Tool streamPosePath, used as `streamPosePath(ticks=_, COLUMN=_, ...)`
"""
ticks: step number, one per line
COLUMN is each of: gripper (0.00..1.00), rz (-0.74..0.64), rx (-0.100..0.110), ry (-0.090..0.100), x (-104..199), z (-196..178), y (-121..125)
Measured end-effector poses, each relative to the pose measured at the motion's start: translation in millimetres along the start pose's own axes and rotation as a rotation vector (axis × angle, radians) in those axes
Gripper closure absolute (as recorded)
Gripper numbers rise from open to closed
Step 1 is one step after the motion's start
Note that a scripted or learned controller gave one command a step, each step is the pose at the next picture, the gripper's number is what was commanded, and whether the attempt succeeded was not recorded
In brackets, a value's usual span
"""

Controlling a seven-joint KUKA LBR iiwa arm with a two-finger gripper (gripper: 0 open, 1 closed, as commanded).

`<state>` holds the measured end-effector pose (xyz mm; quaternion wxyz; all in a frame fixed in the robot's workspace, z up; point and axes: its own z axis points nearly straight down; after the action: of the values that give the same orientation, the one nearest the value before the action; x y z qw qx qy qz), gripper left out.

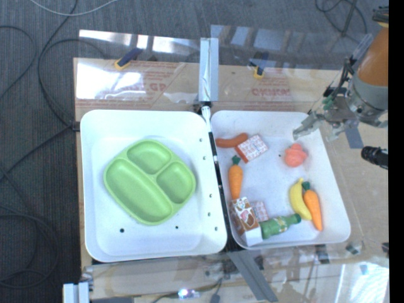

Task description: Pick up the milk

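In the right white bin (328, 169), the milk carton (243, 214) lies near the front, my gripper (315, 124) hovering well apart, whether my jaws are apart or together I cannot tell.

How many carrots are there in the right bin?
2. One carrot lies near the bin's left wall, below the sausage. The other carrot lies beside the banana.

Bright, even overhead light washed both white bins (151, 248) nearly shadowless. Glare streaked the clear panels (145, 43) at the tabletop's far edge and lower right corner. Focus was soft overall; the dark floor (38, 188) stayed dim.
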<state>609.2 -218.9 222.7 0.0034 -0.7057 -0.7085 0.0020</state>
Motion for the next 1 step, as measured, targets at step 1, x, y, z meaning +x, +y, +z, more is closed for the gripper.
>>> streamPosePath(ticks=1, gripper=0.0, rz=0.122, rx=0.002, ry=0.0, x=72.1, z=92.4, y=-50.6)
